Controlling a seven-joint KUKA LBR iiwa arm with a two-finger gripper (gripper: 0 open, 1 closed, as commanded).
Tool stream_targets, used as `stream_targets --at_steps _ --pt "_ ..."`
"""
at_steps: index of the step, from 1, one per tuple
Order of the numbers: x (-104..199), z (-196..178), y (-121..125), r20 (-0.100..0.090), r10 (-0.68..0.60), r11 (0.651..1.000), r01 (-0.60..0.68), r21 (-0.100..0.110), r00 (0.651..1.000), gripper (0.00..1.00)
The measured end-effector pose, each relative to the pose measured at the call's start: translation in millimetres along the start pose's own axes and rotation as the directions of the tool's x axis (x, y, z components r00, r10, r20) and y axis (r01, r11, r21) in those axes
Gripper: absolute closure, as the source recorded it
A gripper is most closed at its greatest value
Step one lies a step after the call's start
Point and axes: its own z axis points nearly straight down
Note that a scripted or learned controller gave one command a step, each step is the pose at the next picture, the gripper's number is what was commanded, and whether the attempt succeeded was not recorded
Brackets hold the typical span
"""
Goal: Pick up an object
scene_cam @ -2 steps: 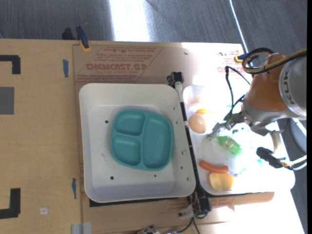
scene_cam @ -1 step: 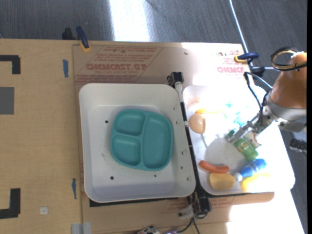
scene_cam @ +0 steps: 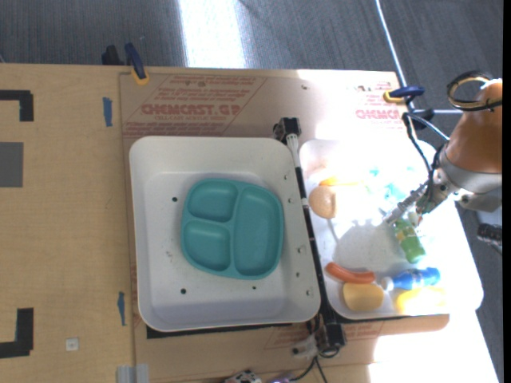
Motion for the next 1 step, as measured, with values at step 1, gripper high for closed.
stream_targets --at_steps 1 --pt "54.3 -63.8 -31.3 -0.009 -0.192 0.981 0.192 0.005 0.981 1.0"
